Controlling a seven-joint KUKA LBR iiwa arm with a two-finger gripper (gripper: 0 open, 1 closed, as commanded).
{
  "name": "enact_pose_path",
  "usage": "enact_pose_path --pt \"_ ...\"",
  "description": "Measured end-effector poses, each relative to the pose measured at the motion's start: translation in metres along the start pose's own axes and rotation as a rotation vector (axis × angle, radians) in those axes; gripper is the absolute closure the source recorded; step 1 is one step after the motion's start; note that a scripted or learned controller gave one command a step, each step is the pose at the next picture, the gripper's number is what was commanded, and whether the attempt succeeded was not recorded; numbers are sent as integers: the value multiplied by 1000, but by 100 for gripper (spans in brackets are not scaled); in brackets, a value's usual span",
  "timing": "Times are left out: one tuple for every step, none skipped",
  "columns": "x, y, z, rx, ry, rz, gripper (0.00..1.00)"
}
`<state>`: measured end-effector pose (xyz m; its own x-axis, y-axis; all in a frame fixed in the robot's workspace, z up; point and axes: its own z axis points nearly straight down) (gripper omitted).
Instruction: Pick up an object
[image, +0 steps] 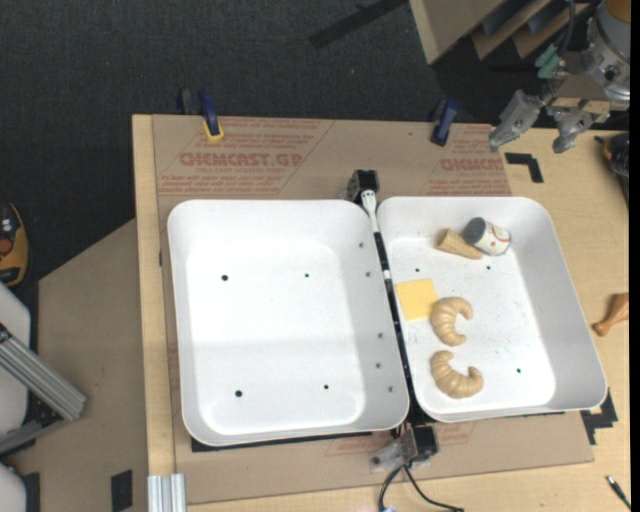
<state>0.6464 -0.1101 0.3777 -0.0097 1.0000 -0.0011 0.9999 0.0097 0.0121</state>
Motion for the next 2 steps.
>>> enact_pose_path --pt "-6 -1 -4 7 -2 8 100" --pt "62 -13 -40 6 1 4 100"
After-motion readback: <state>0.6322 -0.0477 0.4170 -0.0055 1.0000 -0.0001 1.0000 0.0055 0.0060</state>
